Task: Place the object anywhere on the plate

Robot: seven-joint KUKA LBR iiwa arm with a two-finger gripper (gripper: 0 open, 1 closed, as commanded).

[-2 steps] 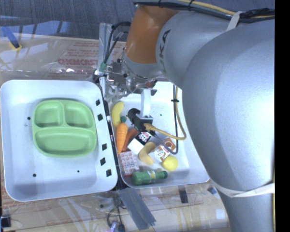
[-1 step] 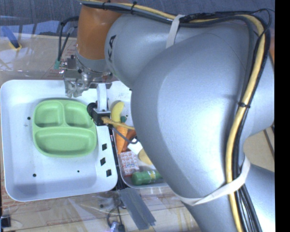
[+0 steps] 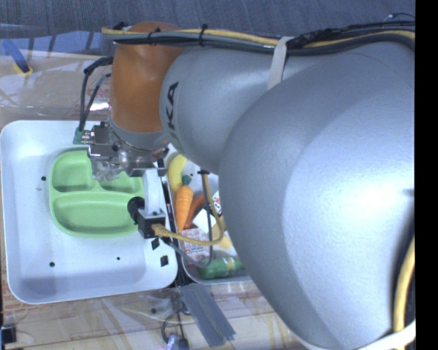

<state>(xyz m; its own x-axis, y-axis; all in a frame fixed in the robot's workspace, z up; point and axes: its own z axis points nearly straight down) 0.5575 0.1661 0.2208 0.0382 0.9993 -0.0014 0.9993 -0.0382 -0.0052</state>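
The gripper (image 3: 117,168) hangs over the upper right part of the green divided plate (image 3: 84,214) in the left bin (image 3: 29,268); whether it is apart, together or clamped on anything I cannot tell. A toy carrot (image 3: 182,204) lies to its right in the neighbouring bin, beside a yellow banana (image 3: 177,172), its long axis running roughly top to bottom. The plate sits directly beneath the gripper.

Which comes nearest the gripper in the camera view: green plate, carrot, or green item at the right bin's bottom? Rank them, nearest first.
Measured from the gripper:
1. Green plate, left bin, directly beneath it.
2. Carrot, right bin, to its right.
3. Green item, right bin's lower end, farthest.
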